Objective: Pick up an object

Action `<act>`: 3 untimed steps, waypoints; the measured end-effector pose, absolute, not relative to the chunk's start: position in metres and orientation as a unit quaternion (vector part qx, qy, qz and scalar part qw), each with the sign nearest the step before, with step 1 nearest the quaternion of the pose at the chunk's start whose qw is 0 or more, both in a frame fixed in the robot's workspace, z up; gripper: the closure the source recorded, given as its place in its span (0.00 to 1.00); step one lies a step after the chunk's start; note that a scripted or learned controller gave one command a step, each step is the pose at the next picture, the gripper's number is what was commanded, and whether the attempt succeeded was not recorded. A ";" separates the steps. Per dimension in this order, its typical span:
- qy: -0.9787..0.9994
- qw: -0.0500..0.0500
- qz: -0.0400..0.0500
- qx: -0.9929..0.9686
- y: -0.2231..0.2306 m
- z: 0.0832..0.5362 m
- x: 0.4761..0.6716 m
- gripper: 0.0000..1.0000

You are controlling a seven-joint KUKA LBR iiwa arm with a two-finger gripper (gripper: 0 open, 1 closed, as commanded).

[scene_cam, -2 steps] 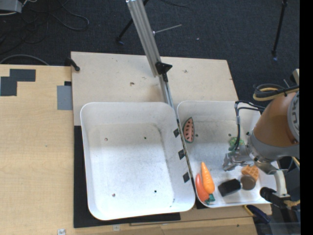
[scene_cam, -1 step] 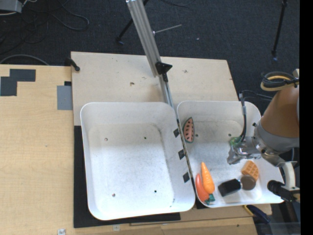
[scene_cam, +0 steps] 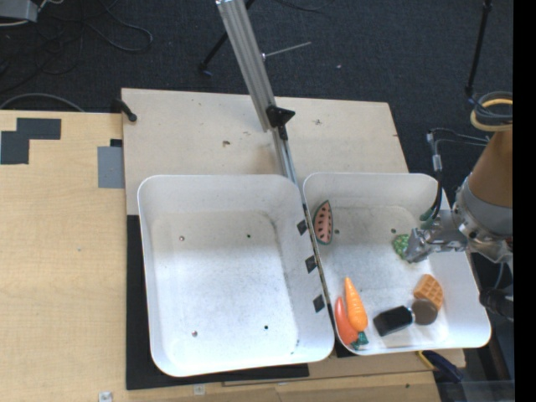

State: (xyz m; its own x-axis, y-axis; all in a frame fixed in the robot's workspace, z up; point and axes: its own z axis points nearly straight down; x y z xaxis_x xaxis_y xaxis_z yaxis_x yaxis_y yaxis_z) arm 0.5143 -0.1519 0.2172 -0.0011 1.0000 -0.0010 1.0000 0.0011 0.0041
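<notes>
A pale wooden counter (scene_cam: pixel 209 132) carries two shallow white plastic bins side by side — the left bin (scene_cam: pixel 159 199) and the right bin (scene_cam: pixel 377 182) — with a slanted grey aluminium rail (scene_cam: pixel 249 61) rising behind them over dark carpet (scene_cam: pixel 377 40).

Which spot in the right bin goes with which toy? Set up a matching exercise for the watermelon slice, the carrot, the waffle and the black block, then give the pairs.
Things:
1. watermelon slice
2. carrot
3. waffle
4. black block

Places:
A. near the front rim, between two toys
B. against the left wall, farthest back
C. front left corner
D. right side, just below the end effector

Pairs: 1-B, 2-C, 3-D, 4-A
</notes>
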 end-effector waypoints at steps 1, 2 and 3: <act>0.708 0.001 0.001 0.707 -0.154 0.260 0.514 1.00; 0.709 -0.002 0.000 0.706 -0.101 0.258 0.511 1.00; 0.709 -0.003 -0.001 0.705 -0.044 0.245 0.512 1.00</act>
